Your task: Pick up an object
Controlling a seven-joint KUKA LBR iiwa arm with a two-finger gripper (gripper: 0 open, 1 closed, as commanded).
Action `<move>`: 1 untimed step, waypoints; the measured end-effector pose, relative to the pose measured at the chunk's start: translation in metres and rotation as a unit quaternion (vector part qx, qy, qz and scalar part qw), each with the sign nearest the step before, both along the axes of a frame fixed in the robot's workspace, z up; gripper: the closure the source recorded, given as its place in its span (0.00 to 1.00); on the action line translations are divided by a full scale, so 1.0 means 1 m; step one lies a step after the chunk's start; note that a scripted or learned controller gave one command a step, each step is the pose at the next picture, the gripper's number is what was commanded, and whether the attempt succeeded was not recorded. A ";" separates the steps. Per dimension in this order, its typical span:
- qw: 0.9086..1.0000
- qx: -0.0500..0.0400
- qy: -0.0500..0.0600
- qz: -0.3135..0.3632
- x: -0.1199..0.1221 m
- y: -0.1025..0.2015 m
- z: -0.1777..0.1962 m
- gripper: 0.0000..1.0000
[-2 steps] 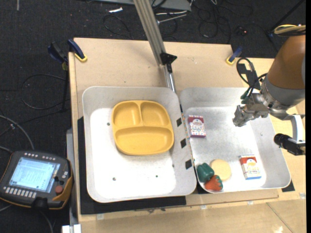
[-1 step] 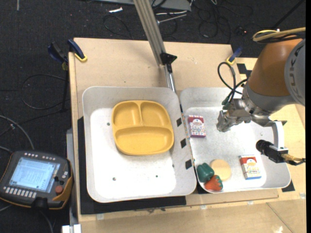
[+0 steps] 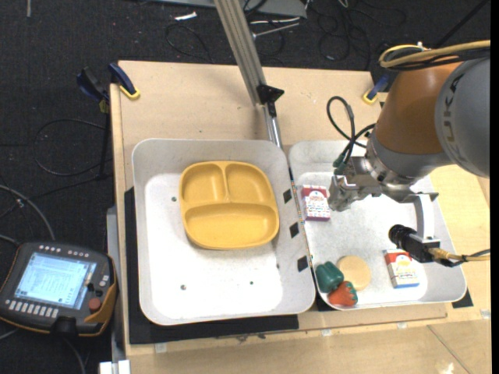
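My gripper (image 3: 341, 196) hangs low over the right bin (image 3: 448, 287), near its left side, just right of a small maroon and white box (image 3: 315, 203). Whether it touches the box cannot be made out. Along the bin's front lie a green and red toy (image 3: 334, 284), a tan round disc (image 3: 354, 269) and a small orange and white box (image 3: 402, 269). A yellow divided plate (image 3: 229, 204) rests in the left bin (image 3: 156, 287).
A grey metal pole (image 3: 243, 41) slants down from the top to the gap between the bins. A teach pendant (image 3: 54, 285) lies off the bench at the lower left. Blue and yellow clamps (image 3: 117, 76) grip the bench's far corners.
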State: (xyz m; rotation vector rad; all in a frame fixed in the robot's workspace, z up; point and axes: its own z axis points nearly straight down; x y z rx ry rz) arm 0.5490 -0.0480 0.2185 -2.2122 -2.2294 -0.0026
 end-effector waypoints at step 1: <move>1.000 0.000 0.001 0.000 -0.014 0.049 0.006 1.00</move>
